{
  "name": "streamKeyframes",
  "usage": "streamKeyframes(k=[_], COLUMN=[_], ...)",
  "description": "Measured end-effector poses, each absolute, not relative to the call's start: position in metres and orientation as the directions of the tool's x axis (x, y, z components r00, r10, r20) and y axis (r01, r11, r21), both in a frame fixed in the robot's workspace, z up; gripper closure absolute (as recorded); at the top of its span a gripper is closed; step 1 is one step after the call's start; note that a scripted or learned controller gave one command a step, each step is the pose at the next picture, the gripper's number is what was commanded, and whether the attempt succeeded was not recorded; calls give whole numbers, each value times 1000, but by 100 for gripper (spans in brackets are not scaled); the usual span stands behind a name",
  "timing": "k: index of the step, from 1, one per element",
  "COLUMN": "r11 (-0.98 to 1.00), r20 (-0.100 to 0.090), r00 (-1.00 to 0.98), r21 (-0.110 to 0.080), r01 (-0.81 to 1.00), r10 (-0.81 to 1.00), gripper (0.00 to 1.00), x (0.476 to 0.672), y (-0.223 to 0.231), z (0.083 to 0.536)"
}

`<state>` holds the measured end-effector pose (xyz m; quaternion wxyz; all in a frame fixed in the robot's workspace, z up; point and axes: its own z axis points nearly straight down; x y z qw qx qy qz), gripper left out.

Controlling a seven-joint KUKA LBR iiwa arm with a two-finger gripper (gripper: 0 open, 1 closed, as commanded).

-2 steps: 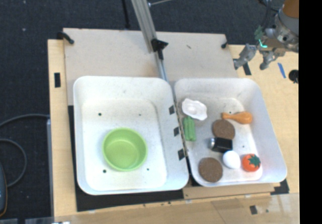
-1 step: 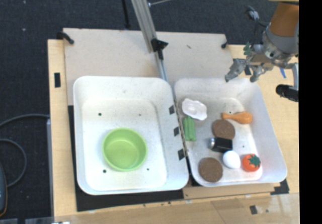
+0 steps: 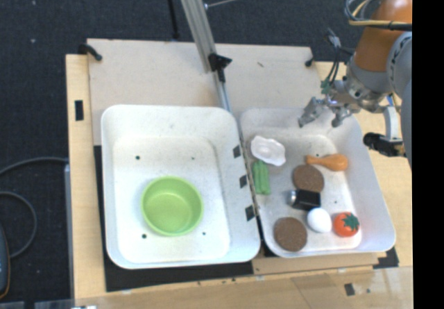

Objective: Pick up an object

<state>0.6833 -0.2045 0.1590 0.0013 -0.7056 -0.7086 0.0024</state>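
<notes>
My gripper (image 3: 323, 114) hangs over the far edge of the right bin (image 3: 378, 189), its two fingers spread open with nothing between them. Below it in that bin lie a crumpled white object (image 3: 268, 150), a green stick-shaped item (image 3: 261, 178), an orange drumstick-like toy (image 3: 329, 160), two brown discs (image 3: 307, 178) (image 3: 290, 233), a small black object (image 3: 304, 198), a white egg (image 3: 318, 220) and a red tomato-like toy (image 3: 346, 224). All of them rest apart from the gripper.
The left bin (image 3: 121, 134) holds a green bowl (image 3: 172, 205). A metal pole (image 3: 196, 16) slants down from the top to the gap between the bins. Tan bench surface (image 3: 152, 71) lies behind both bins.
</notes>
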Motion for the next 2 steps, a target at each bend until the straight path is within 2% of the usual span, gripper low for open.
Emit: streamKeyframes(k=[1, 2], r11=[6, 9], r20=[-2, -8], r00=[-6, -9], r21=[-3, 6], r01=[1000, 1000], r10=[1000, 1000], gripper=[0, 100], x=[682, 685], y=[-205, -207], z=[108, 123])
